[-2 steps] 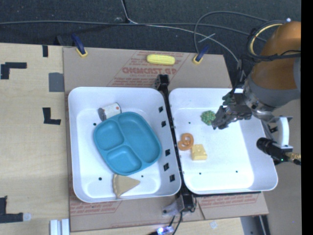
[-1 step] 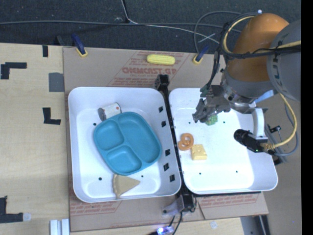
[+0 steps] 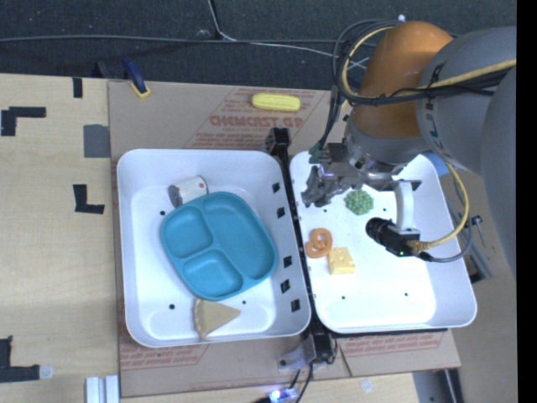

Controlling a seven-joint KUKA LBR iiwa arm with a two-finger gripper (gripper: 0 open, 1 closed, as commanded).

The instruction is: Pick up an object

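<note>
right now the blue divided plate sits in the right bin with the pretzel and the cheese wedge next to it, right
Not quite. The camera view shows the blue divided plate in the left bin. The pretzel and the cheese wedge lie in the right bin, apart from the plate.

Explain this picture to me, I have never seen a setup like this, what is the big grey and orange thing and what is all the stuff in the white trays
The grey and orange thing is a robot arm, reaching in from the right. The single camera sits above the bench and looks down at a slant. At the arm's end is a gripper, low over the right bin, near its left edge. I cannot see anything held in it. In that bin lie a small green object, an orange pretzel-shaped piece and a yellow cheese-like block. The left bin holds a blue divided plate, a small can and a tan wedge. A yellow corn cob lies on the cardboard behind the bins.
</note>
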